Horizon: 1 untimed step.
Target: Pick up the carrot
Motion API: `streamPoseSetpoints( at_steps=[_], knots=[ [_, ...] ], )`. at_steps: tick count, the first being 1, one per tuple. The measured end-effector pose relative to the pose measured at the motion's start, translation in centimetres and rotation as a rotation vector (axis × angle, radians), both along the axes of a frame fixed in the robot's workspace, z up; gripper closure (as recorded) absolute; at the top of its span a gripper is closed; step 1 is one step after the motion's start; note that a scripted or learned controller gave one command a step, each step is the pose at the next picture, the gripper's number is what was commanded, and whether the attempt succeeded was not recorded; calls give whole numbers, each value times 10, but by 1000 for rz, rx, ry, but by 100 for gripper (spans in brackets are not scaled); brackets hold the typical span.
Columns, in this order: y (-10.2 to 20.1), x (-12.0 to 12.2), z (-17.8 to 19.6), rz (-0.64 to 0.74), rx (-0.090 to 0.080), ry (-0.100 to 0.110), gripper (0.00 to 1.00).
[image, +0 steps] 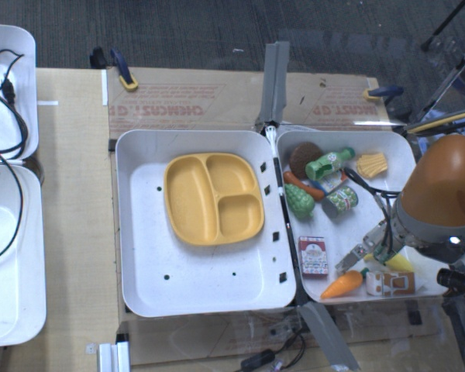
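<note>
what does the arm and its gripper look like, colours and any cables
The arm has a rounded orange band above a grey wrist section. Black cables loop along its left side. The gripper ends in slim, pale metallic fingers.

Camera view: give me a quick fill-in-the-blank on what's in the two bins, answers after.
1. The yellow divided plate lies in the ____ bin.
2. The carrot lies in the right bin near its ____ edge.
3. The red box lies just ____ of the carrot in the picture.
4. The green bottle lies beside a ____ ball.

Missing words: left; front; up-left; brown
</note>
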<state>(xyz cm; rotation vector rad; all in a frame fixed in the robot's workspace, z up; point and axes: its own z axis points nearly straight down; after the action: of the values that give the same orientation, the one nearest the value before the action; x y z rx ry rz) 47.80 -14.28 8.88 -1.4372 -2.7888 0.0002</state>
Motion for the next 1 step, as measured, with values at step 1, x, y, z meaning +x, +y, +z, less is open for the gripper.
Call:
streamPoseSetpoints(
  at_steps=[1],
  knots=[
    [-1, 1, 6, -4, 0, 1, 100]
  ],
)
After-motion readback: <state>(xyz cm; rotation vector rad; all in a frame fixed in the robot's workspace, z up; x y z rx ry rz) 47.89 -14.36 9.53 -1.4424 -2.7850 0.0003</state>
